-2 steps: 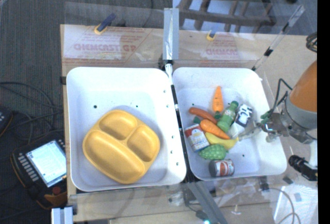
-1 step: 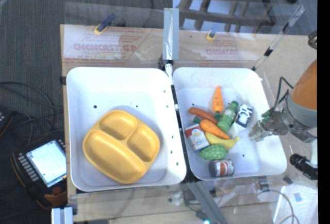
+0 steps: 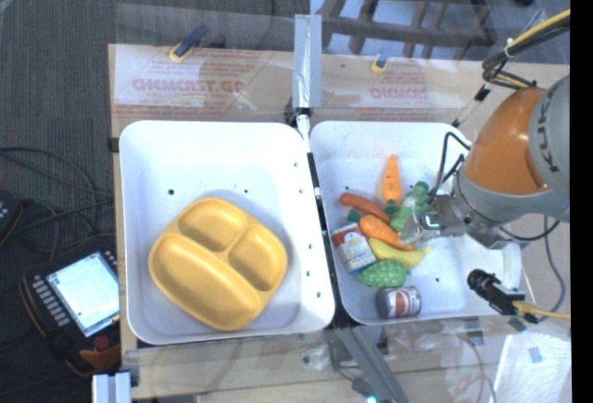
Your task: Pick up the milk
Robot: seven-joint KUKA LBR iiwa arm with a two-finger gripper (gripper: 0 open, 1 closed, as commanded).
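The milk (image 3: 356, 250) is seen in the right bin (image 3: 435, 299), wedged among carrots (image 3: 384, 230) beside the gripper (image 3: 416, 209), whose closure cannot be told, so a neighbour could be seized instead

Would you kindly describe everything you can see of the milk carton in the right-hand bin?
The milk carton is a small toy-like carton, white with a red top and a red-and-blue label, seemingly plastic or card. It lies on its side, tilted, on the floor of the right bin, toward the bin's left side. An orange carrot lies against its upper right edge, and a green vegetable sits at its lower right. The gripper sits to its right, not on it.
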